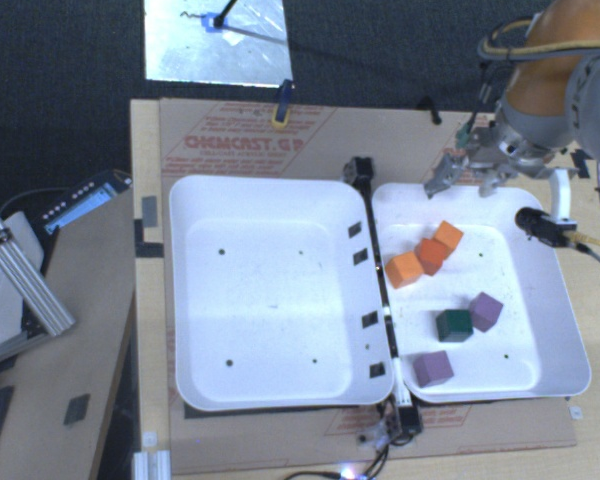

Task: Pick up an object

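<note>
Overhead slanted view of a counter (230, 133) covered w/ brown cardboard, carrying two shallow white plastic bins side by side. All positions below are given relative to the right bin (540, 368).

The left bin (270, 288) sits directly against the right bin's left edge; black clips run along the seam between them.

Inside the right bin, six small blocks:
- Three orange foam cubes in a touching diagonal row in the upper-left part: a light orange cube (404, 269) lowest and nearest the left wall, a darker red-orange cube (431, 256) in the middle, another light orange cube (447, 237) highest.
- A dark green cube (455, 325) near the bin's centre, slightly below.
- A purple cube (486, 310) touching the green one on its right.
- A second purple cube (433, 368) near the lower-left corner, apart from the rest.

The grey robot arm w/ orange band (570, 38) enters from above the bin's upper-right corner. Its gripper (460, 180) hangs over the bin's far rim, above the orange row, not touching any block. The fingers (438, 184) look spread apart w/ nothing between them.

Beyond the bin's far rim, on the dark floor, lies a shiny silver sheet (215, 28).
</note>
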Controlling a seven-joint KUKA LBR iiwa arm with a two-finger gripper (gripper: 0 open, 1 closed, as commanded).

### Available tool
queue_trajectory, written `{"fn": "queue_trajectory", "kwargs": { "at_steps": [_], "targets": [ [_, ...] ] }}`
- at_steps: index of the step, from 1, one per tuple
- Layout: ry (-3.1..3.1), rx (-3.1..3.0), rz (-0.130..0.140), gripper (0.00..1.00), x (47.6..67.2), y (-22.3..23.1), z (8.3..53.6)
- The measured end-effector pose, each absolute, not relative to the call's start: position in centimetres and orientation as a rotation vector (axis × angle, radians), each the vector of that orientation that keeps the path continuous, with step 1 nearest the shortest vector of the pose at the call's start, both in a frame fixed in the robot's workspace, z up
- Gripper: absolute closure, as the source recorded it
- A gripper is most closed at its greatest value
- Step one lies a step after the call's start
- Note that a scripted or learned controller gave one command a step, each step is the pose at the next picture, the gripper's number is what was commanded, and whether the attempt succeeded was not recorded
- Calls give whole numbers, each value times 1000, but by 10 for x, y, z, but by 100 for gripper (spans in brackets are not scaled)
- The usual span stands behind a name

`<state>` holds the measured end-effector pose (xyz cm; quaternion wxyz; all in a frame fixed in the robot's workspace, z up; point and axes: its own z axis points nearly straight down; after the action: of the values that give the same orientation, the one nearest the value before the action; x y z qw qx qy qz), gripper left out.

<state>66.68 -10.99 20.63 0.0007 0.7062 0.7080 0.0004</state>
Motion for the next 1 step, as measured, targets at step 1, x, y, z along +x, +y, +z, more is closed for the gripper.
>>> {"fn": "queue_trajectory", "kwargs": {
  "at_steps": [1],
  "targets": [
    [2227, 2225, -8, 0, 658, -112, 90]
  ]
}}
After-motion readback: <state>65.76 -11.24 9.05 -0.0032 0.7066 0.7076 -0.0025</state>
